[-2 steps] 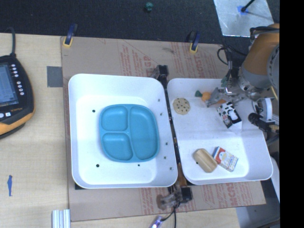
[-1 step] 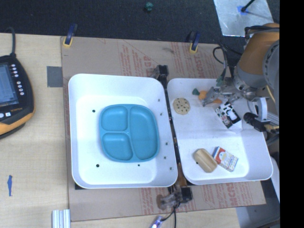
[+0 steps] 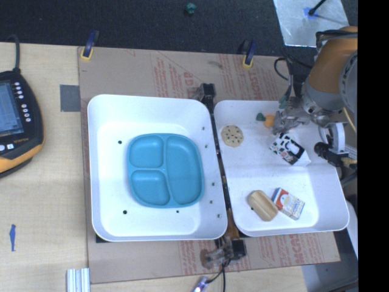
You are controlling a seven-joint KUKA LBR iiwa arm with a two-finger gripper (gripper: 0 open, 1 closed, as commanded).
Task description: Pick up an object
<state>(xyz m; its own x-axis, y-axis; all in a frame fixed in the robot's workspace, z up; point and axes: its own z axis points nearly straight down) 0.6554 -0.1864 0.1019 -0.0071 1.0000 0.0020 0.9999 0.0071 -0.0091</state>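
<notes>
Gripper (image 3: pixel 283 125) hangs low in the right bin (image 3: pixel 243 221); whether it grips anything, I cannot tell. Just below it lies a black-and-white packet (image 3: pixel 287 149).

Overhead camera, seemingly slanted, overlooks both bins (image 3: pixel 97 163).

Red printed lettering runs in strips across the brown cardboard sheet (image 3: pixel 152 72) lying on the surface under both bins, but it is too faint and small to read. The small carton (image 3: pixel 288 204) at five o'clock in the right bin (image 3: pixel 328 221) bears red and blue print, likewise unreadable. The handheld screen (image 3: pixel 12 117) at nine o'clock shows no legible text.
</notes>
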